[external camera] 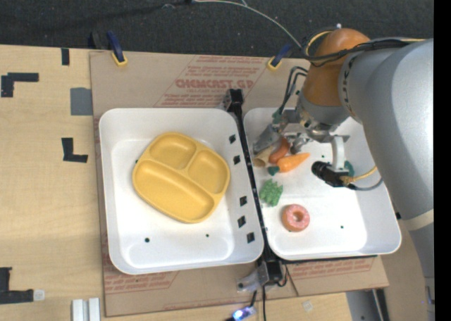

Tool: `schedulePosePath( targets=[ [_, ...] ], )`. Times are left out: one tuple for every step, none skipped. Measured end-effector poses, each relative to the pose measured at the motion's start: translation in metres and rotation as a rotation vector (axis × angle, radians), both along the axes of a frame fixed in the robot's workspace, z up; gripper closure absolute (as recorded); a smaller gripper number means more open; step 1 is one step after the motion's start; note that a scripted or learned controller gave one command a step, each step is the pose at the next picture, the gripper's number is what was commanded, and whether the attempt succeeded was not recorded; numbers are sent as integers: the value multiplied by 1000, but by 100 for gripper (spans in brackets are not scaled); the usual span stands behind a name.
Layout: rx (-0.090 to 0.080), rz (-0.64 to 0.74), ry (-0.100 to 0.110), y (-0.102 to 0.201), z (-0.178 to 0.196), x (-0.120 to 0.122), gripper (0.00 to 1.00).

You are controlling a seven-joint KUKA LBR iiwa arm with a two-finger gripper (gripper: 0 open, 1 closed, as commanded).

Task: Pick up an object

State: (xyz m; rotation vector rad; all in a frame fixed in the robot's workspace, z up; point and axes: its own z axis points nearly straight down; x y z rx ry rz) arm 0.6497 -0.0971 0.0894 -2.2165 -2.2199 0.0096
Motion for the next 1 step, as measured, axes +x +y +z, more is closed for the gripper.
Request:
schedulePosePath(
  targets=[
    [1,2,-7,1,15,3,100]
  ],
)
